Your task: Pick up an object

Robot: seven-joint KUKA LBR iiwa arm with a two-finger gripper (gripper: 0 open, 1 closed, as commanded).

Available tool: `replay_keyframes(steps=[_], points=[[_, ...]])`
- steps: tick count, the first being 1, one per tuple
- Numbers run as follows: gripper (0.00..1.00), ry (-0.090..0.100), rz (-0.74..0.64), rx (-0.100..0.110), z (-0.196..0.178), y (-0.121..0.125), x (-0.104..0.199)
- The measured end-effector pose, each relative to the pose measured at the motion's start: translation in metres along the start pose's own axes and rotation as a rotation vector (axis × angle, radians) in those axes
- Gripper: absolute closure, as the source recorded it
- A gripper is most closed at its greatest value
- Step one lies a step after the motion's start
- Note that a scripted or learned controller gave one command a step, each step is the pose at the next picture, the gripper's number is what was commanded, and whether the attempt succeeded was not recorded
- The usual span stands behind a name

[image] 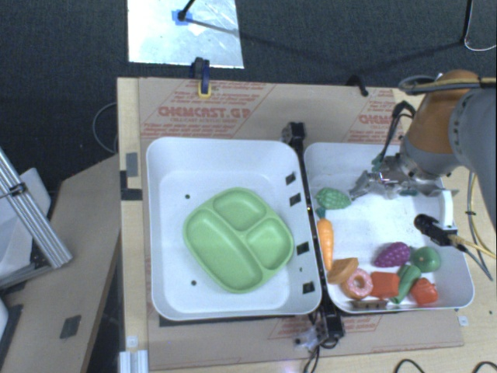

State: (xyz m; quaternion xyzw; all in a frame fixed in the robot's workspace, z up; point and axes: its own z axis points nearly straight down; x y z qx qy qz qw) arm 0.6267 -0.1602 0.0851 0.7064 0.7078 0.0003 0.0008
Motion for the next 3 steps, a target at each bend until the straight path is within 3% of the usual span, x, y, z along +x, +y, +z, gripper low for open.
replay_keyframes(steps=[1,3], points=[[1.00,0.000,0.000,-0.003,-0.011,0.001,0.000],[1.00,-0.001,-0.001,-0.005,-0.118,0.004,-0.009]])
